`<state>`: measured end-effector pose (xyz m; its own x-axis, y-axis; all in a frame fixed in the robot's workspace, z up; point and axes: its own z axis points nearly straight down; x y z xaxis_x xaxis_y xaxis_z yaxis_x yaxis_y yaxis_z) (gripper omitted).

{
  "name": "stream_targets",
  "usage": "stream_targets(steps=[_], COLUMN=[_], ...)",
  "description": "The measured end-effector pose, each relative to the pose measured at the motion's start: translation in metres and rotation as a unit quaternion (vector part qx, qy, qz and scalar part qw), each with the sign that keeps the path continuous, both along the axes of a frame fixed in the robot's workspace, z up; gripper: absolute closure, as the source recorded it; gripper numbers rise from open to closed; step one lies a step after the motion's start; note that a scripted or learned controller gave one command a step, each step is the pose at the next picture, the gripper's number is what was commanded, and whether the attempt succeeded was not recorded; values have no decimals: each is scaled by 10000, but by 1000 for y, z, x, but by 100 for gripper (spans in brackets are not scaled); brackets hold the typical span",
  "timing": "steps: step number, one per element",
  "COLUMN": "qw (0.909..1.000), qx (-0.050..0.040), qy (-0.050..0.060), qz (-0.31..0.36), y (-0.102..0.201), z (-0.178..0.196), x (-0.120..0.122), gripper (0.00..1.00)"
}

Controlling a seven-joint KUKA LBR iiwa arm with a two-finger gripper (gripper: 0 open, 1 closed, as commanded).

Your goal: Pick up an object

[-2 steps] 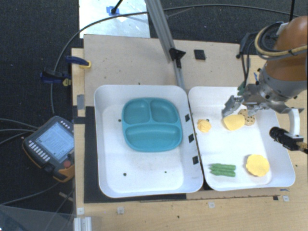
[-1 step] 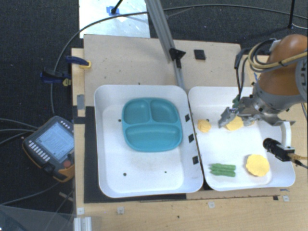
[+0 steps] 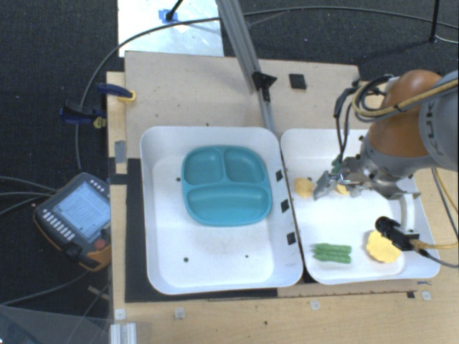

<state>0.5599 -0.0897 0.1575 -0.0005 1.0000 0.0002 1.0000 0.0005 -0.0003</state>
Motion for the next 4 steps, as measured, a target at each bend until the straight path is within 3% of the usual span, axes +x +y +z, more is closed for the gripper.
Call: stream_targets(steps=[1,2,4], qw=[10000,10000,10000], qx=[0,0,-6], qy=[2,-11,-31], qz=[5,6,6], y=[2,2,-4], z=[-61,-49,49], x=[-1,-1,-8], gripper=[0,100,100])
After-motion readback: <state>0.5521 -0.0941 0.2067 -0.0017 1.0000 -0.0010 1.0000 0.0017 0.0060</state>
